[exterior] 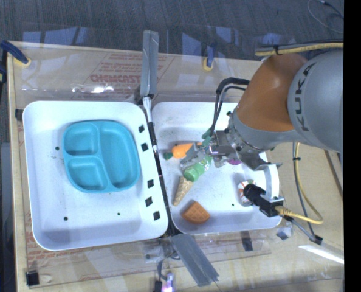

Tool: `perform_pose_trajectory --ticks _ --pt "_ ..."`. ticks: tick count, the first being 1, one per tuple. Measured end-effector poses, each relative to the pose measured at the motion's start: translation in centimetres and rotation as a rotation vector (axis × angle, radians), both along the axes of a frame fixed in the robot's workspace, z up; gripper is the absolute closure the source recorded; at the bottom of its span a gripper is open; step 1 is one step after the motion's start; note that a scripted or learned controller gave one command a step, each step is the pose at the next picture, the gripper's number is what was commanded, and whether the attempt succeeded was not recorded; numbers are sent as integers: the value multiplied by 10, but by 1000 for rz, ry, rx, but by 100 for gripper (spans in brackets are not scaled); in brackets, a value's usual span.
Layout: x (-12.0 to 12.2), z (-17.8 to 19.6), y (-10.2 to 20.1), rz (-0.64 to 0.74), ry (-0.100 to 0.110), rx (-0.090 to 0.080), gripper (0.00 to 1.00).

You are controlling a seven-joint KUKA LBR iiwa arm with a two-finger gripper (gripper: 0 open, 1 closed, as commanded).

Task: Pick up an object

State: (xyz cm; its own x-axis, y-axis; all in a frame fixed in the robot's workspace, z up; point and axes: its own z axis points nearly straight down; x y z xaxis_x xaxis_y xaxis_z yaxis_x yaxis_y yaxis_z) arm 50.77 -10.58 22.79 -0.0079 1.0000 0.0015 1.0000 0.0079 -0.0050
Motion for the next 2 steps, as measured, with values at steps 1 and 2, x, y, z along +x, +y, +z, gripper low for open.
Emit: perform_pose_trajectory --ticks 1,2 --pt "48 -48 -41 139 -2 -1 0" --pt "45 -137 -58 64 -2 0 0"
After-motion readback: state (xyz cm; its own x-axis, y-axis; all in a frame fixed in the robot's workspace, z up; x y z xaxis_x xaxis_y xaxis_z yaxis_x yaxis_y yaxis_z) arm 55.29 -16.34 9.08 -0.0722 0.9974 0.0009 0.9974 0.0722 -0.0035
